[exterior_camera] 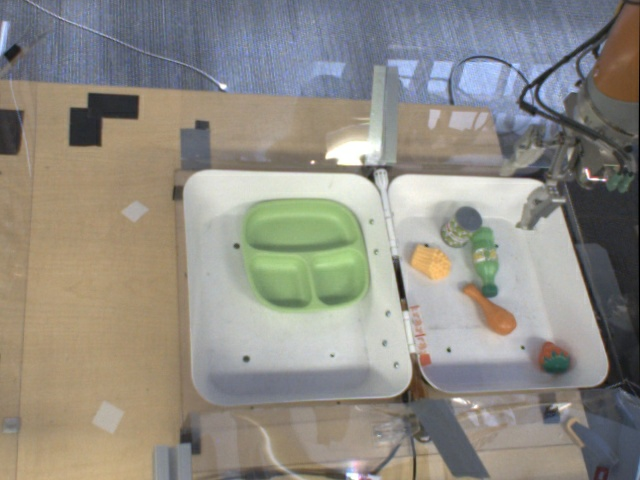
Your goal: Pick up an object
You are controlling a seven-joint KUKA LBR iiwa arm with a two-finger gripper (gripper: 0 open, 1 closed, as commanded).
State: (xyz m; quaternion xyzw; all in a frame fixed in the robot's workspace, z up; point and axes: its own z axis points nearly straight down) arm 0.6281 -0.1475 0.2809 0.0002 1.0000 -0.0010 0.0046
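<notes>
Two white bins (300, 383) on a bench: gripper (540, 208), grip unclear, hovers at two o'clock; light, stiff corn (431, 262) suits a mid-body pinch.

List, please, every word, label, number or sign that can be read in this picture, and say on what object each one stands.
None can be read.
Red marks on the divider between the white bins: too small and blurred to read.
Green bottle: any label is too small to tell.
Round tin: pattern on top, no legible text.
Green tray: no marking visible.
</notes>
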